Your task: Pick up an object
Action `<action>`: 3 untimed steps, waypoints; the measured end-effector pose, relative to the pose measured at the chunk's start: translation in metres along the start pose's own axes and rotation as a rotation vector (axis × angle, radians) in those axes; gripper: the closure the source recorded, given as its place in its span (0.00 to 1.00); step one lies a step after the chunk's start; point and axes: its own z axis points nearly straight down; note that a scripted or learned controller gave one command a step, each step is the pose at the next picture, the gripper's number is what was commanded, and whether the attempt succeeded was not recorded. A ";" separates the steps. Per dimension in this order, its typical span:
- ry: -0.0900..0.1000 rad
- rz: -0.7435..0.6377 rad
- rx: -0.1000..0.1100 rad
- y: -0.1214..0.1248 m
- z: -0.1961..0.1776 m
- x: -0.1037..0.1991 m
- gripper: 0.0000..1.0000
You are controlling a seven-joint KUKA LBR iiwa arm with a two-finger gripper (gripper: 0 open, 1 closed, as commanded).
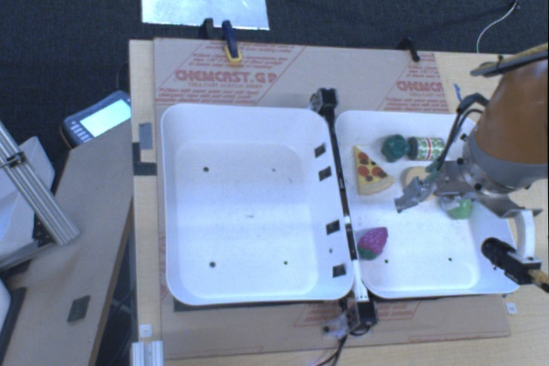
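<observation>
The right bin (429, 270) holds several small toys. A pizza slice (371, 170) lies near its left wall. A green bottle with a label (412, 148) lies on its side at the far end. A pink and green berry-like toy (372, 242) sits near the front left. A small tan piece (415, 177) and a green round toy (460, 207) lie close under the arm. My gripper (413, 196) hangs low over the middle of the right bin, right of the pizza slice and just in front of the tan piece. Nothing is visibly held.
The left bin (249, 210) stands beside the right one, with a black clip-lined divider (336, 184) between them. The grey and orange arm (515, 124) covers the right bin's right side. A black part (506, 260) juts over the front right corner.
</observation>
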 end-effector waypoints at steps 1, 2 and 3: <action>-0.001 -0.007 -0.020 0.008 -0.183 0.034 0.00; -0.002 -0.002 -0.021 -0.014 -0.335 0.029 0.00; 0.002 -0.010 -0.001 -0.013 -0.325 0.106 0.00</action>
